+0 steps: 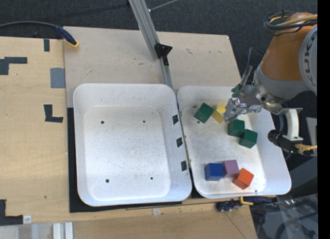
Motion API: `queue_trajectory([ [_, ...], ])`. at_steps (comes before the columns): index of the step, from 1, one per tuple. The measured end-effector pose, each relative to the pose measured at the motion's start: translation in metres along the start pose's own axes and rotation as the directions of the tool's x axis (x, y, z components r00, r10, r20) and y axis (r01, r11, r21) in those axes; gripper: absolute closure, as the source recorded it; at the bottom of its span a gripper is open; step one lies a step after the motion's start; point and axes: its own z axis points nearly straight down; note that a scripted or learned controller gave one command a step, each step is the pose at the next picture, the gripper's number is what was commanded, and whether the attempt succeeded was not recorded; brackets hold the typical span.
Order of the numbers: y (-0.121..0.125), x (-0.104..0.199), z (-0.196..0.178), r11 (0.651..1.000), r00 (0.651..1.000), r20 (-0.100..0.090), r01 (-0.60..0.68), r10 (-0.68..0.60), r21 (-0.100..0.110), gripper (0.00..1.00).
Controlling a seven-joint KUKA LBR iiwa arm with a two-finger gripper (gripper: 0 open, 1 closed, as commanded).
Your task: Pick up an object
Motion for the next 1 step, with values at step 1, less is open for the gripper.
queue_trajectory([
  [1,0.0358,0.0413,0.0042,1.0,1.0,0.001,-0.001,0.001,0.0,1.0],
])
